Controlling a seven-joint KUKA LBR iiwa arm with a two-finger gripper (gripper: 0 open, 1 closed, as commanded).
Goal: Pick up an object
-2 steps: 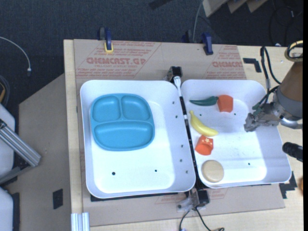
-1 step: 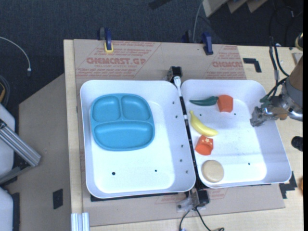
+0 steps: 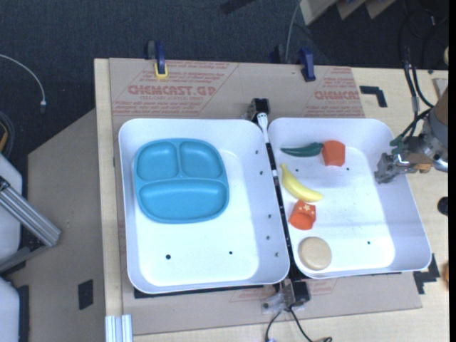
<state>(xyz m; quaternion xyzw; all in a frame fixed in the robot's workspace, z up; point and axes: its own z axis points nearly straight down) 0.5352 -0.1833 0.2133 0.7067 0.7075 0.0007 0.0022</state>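
We cannot tell from this view whether the jaws are apart or together; the gripper (image 3: pixel 390 164) is small and dark at the three o'clock rim of the right bin (image 3: pixel 399 219), and nothing shows between its tips. It sits over the bin's raised wall, and there, we judge, lies the first hazard: a straight descent from here would strike the rim rather than reach the floor.

The things to pick all lie toward nine o'clock of the gripper, well apart from it. The orange block (image 3: pixel 333 152) touches the tip of the green pepper (image 3: pixel 302 149) at about eleven o'clock in the bin. The banana (image 3: pixel 300 184) lies just below them, the red piece (image 3: pixel 303 215) beside its lower end, and the round beige bun (image 3: pixel 315 253) at seven o'clock (close to the bin's near wall).

Crowding is the second risk: closing on the block could nudge the pepper. Open white floor spans the bin's centre and right, giving good approach room. The left bin (image 3: pixel 203 262) holds a blue divided plate (image 3: pixel 182 180).
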